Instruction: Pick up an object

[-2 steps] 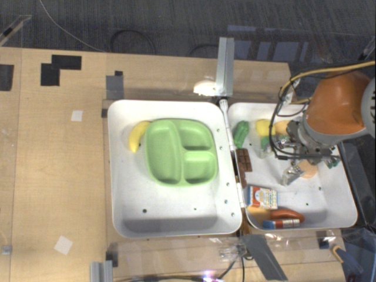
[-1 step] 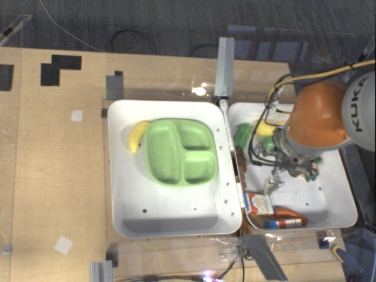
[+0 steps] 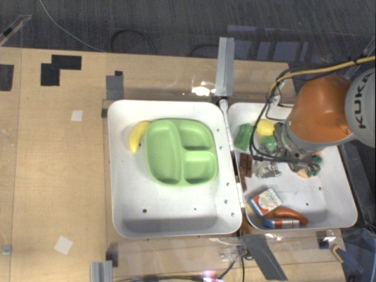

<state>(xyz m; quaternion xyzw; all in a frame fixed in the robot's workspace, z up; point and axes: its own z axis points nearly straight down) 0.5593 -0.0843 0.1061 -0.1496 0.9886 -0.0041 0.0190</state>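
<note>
While the arm (image 3: 320, 110) hangs low over the right bin (image 3: 338, 207), the step in hand reads as choosing and closing on one item.

Gripper (image 3: 276, 168): down among clutter at mid-bin; whether it is open, closed or holding anything cannot be told from this view.

Right bin, candidates: green item (image 3: 244, 136) at the left wall; yellow item (image 3: 265, 127) just beside it; small box (image 3: 265, 201) toward the near edge; red-and-blue item (image 3: 284, 218) touching the box, nearest the front rim.

Left bin (image 3: 176, 216): green tray (image 3: 179, 151) with three compartments; banana (image 3: 137, 135) against its left edge.

Handling note: judged best to take a piece standing apart. Box and red-and-blue item lie together, so a descent between them risks pinching both or neither. Centre over one body, clear of the bin wall, lift straight.
</note>
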